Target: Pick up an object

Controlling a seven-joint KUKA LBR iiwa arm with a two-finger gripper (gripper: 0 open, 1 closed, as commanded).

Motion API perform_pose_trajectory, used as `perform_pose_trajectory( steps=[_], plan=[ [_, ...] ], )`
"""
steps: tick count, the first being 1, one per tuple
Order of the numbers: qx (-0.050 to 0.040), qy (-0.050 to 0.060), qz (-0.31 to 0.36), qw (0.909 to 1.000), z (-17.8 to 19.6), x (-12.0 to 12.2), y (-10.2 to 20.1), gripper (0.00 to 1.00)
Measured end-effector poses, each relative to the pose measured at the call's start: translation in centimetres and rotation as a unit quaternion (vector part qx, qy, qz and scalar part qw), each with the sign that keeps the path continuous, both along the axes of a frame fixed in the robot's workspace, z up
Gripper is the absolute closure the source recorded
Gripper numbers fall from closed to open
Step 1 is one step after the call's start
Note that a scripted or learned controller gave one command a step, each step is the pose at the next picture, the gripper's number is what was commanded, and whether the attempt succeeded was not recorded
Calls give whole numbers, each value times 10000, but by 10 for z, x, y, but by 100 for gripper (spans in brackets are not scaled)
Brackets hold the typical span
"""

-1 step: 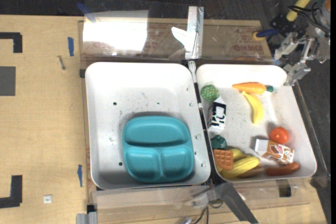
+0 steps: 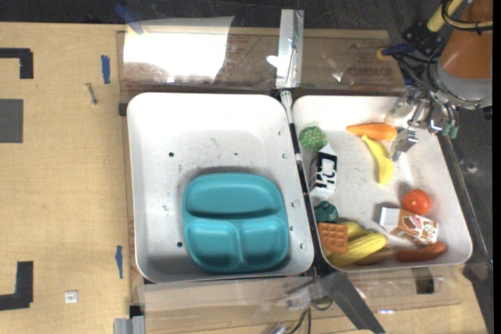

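Gripper [image 2: 409, 133] hangs over far right part of right shallow white bin [image 2: 458, 192], just right of orange toy carrot [image 2: 371, 131] (landmark). Metal fingers look slightly parted, nothing between them, though view is blurred there. Yellow toy banana [image 2: 380, 160] just below carrot, red toy tomato [image 2: 417, 201] further down-right. Green round toy [image 2: 312, 138] left of carrot, by bin wall. Teal plastic divided tray [image 2: 235, 221] well left, in left white bin [image 2: 149, 168].
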State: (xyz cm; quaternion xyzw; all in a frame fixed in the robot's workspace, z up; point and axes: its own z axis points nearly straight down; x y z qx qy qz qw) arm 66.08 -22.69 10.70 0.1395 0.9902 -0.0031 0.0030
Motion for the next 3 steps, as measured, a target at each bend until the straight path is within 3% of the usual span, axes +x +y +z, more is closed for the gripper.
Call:
perform_pose_trajectory(
  steps=[1,2,3],
  plan=[
    [-7,-38,334,9994,-5,-2,80,0],
    [32,-17,-477,9989,-19,-99,107,0],
    [41,-22,-1321,9912,-19,-33,135,0]
  ],
)
